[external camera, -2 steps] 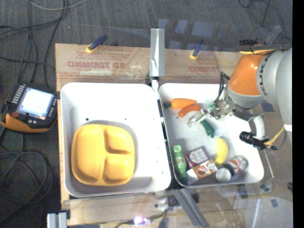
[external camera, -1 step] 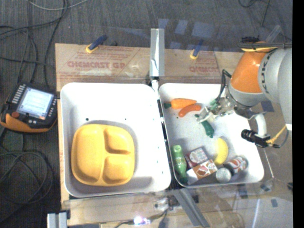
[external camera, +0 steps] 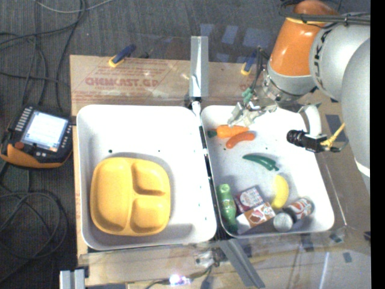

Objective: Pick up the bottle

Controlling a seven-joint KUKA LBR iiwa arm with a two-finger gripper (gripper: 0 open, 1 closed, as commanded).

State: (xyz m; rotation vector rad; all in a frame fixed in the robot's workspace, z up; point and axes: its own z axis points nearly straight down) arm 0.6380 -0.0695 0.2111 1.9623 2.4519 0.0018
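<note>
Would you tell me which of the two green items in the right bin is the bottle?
The green bottle lying against the bin's left wall; the green pepper is darker, curved and mid-bin.

The green bottle lies apparently on its side along the right bin's near-left wall.

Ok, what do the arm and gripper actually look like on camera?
The bulky grey arm has smooth rounded casings and a glossy orange band above the wrist. The small two-finger gripper looks pale metallic with a green accent. Thin dark cables run alongside the wrist.
</note>
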